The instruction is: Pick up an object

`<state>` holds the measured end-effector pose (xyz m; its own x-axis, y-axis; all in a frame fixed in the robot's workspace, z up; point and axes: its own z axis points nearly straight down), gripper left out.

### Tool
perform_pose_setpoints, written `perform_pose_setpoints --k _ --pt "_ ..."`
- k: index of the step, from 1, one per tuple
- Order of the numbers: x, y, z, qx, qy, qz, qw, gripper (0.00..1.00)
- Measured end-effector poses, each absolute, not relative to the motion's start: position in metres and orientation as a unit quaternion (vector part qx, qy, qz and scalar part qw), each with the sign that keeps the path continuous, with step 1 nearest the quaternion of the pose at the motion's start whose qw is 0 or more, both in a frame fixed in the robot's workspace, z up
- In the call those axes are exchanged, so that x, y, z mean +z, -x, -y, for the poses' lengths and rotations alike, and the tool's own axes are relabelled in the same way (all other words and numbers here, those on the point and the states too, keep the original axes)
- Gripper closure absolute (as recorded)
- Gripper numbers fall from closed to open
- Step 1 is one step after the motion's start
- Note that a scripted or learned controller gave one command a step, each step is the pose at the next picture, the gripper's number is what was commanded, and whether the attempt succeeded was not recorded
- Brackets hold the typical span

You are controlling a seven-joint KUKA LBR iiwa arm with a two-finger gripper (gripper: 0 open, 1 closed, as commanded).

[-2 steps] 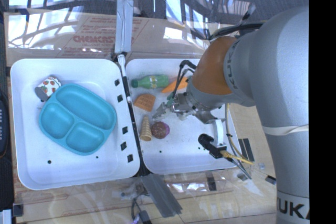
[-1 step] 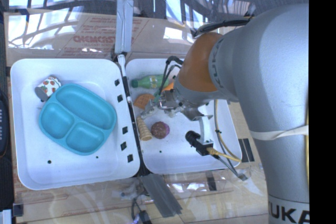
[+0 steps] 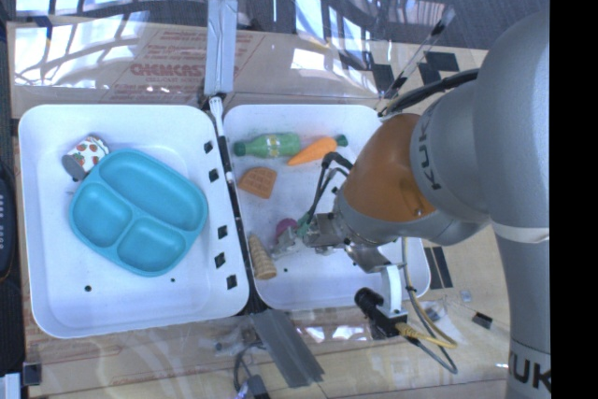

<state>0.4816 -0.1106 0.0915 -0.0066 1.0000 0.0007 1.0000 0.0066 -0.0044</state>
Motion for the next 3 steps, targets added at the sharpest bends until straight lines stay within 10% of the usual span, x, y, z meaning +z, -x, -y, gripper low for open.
perform_pose_setpoints --k 1,2,3 --pt "0.091 -0.544 0.102 0.0006 0.704 0.711 0.001 0.00" --pt "0.101 -0.543 0.102 0.0014 0.702 0.712 0.002 1.00" --pt "0.244 -0.543 0.089 -0.0023 0.704 0.710 -0.003 1.00"
